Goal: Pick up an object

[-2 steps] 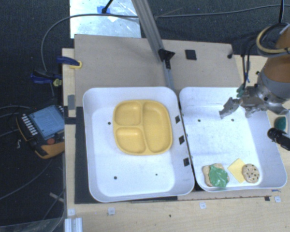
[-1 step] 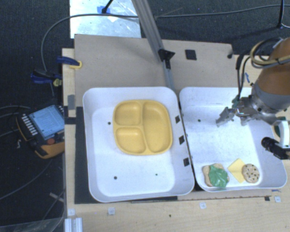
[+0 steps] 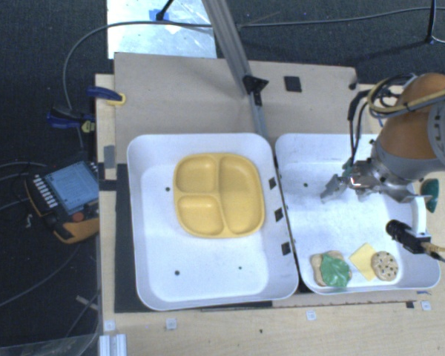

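My gripper [image 3: 335, 188] hangs over the upper middle of the right bin [image 3: 304, 150], pointing left, with bare white floor below it. Along that bin's front edge lie a green leafy piece [image 3: 337, 271] resting on a tan round item, a yellow cheese-like slice [image 3: 363, 259], and a round speckled cookie [image 3: 385, 265]. All three sit well in front of the gripper and apart from it. A yellow divided plate [image 3: 219, 195] lies in the left bin [image 3: 152, 273], towards the back.
The raised wall between the two bins runs just left of the gripper. A slanted metal pole [image 3: 233, 43] crosses the back of the bench. Cables and a blue device [image 3: 67, 191] lie off the bench to the left.
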`<action>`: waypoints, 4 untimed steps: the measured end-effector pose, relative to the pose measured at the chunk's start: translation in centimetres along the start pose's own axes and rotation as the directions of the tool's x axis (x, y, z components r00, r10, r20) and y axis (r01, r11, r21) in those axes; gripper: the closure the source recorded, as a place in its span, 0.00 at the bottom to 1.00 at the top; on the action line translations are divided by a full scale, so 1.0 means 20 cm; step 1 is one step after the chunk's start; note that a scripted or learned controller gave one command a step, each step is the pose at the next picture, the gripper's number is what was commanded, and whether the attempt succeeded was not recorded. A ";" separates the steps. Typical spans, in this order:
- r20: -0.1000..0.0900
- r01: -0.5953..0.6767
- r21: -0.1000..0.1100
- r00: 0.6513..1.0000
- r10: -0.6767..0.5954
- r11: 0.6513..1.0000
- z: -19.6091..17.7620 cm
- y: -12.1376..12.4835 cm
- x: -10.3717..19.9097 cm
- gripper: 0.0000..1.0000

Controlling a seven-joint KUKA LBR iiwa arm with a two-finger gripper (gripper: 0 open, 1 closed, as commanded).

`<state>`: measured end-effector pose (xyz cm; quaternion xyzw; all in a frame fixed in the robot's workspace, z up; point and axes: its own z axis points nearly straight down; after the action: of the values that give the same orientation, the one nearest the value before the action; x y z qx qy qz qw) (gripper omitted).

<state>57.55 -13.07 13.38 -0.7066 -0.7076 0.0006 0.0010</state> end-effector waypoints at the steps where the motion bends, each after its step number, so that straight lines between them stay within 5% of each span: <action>1: 0.001 0.000 -0.006 1.000 0.000 1.000 -0.07 0.01 0.00 1.00; 3: 0.002 0.004 -0.010 1.000 -0.004 1.000 -0.58 -0.02 -0.01 1.00; 4: -0.001 0.009 -0.003 1.000 -0.009 1.000 -0.53 -0.05 0.30 1.00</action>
<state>56.57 -7.13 24.01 -0.7036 -0.7106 -0.0007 0.0004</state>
